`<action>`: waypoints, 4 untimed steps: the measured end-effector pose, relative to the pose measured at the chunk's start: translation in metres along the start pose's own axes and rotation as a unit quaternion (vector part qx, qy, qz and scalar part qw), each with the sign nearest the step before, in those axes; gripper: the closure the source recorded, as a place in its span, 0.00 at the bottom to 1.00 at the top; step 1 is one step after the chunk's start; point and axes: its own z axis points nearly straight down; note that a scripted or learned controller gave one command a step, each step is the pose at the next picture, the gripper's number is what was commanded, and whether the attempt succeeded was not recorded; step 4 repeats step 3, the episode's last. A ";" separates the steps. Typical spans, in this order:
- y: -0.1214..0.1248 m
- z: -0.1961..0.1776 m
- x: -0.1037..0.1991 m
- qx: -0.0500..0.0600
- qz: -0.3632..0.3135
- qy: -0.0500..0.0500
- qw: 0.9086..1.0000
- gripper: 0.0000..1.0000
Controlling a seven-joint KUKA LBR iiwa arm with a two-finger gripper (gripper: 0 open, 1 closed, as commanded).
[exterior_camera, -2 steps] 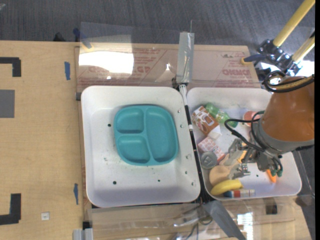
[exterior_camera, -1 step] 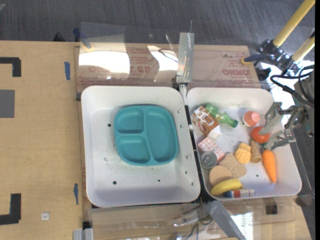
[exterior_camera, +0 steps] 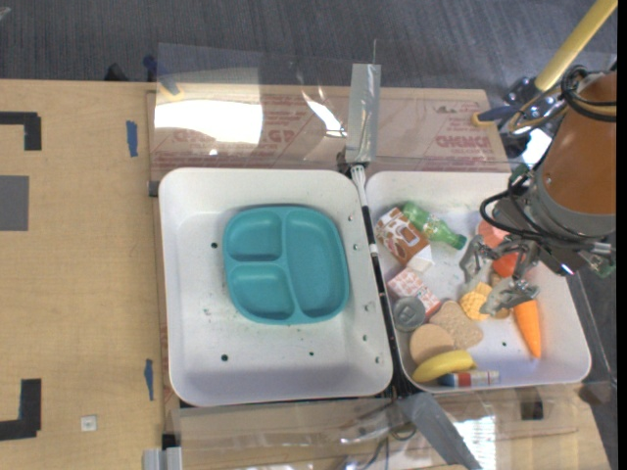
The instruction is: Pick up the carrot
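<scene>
A: So, where is the carrot [exterior_camera: 529, 327] lying?

B: In the right bin [exterior_camera: 578, 360], close to its right wall, thick end up toward the gripper [exterior_camera: 500, 274] and the point aimed at the near corner. It rests flat on the bin floor, just right of a yellow, corn-like piece [exterior_camera: 474, 304].

A: And the gripper?

B: Low over the clutter in the same bin, just up and left of the carrot's thick end. The metal parts blur together with the toys beneath them, so I cannot tell how wide it stands, and nothing is plainly clamped in it.

A: How would you expect the carrot to handle?

B: It looks like a toy: light, stiff and smooth, probably a bit slippery. The taper is the trouble; a squeeze near the tip would likely push it out of the grip.

A: So take it where?

B: Across the thicker upper half, squeezing across its width, where the sides run nearly parallel. There is bare floor on its right side, but the wall is near and the corn piece crowds the left, so the approach needs care.

A: Other neighbours?

B: A banana [exterior_camera: 444, 364] and a tan round piece [exterior_camera: 431, 341] lie nearer the front, apart from it. The teal plate [exterior_camera: 287, 263] sits in the left bin [exterior_camera: 186, 292].
</scene>
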 end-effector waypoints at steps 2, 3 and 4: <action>0.002 0.098 0.010 0.003 0.107 -0.005 0.994 1.00; -0.042 -0.023 -0.031 0.006 0.130 -0.006 0.991 1.00; -0.042 -0.023 -0.031 0.006 0.130 -0.006 0.991 1.00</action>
